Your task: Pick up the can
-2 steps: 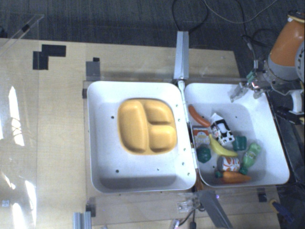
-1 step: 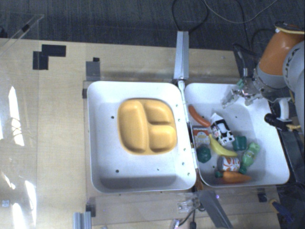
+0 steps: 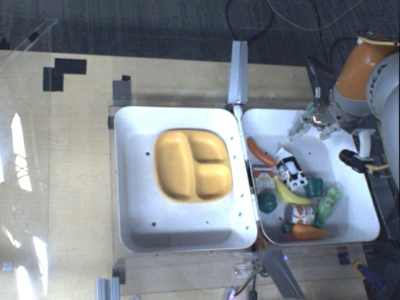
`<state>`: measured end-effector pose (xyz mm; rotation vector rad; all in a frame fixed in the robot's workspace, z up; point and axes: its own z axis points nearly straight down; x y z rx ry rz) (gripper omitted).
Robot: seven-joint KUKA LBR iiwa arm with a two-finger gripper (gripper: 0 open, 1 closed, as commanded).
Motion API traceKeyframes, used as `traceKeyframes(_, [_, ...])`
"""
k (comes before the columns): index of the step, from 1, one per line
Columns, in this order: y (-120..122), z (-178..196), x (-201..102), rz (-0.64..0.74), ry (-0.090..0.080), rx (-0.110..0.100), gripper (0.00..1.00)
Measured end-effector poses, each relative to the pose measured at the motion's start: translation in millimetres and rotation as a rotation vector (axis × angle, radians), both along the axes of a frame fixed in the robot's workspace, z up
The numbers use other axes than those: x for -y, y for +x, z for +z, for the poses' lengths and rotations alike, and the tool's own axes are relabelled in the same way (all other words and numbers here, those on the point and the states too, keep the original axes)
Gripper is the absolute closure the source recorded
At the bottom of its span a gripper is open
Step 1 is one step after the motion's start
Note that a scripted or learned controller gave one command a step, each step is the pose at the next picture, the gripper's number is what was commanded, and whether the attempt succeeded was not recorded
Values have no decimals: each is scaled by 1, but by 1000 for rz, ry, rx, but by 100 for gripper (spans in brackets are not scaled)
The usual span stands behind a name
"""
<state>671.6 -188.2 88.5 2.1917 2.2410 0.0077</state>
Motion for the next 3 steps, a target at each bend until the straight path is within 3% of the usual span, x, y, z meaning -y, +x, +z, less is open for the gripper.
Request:
traceKeyframes(1, [-34, -2, 14, -90, 4, -3, 0])
traceKeyframes(2, [-16, 44, 8, -153, 0, 0, 0])
traceKeyframes(3, [-14, 57, 7, -147, -1, 8, 100])
